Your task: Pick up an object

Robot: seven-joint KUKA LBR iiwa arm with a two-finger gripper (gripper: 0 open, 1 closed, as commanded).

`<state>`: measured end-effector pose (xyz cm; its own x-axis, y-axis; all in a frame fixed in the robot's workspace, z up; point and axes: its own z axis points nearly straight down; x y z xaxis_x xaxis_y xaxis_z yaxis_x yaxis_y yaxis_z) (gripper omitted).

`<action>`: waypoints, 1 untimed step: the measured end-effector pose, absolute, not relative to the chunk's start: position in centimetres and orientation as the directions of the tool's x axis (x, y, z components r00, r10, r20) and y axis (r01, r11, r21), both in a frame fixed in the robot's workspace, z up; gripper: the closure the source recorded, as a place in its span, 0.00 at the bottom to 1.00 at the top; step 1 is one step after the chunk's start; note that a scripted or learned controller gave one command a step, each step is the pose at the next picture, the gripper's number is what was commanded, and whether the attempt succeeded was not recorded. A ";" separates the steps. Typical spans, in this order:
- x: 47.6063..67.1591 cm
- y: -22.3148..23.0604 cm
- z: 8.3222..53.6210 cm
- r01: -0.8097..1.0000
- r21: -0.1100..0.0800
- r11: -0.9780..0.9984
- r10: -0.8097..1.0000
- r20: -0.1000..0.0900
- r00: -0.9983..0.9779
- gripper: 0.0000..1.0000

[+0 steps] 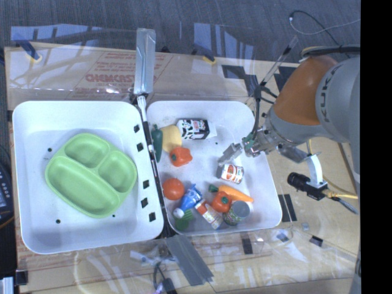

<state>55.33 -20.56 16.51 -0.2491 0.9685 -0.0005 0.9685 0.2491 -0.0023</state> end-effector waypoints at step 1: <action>55.4 -20.4 17.2 0.967 -0.006 0.256 0.967 0.002 -0.256 1.00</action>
